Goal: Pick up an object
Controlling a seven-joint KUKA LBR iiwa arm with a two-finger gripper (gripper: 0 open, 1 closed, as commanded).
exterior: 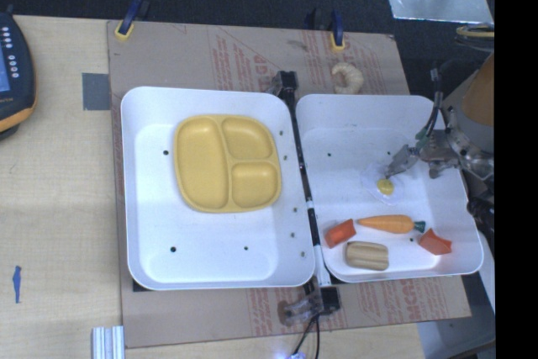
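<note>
A yellow divided plate (227, 162) lies in a white bin (143, 181); the carrot (387, 224) is orange.

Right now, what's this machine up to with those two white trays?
A robot arm reaches in from the right, and its gripper hovers low in the right tray, just above a small yellow piece. Along that tray's near edge lie a carrot, two red-orange chunks and a tan block. The left tray holds a yellow divided plate. I see nothing between the fingers yet.
</note>
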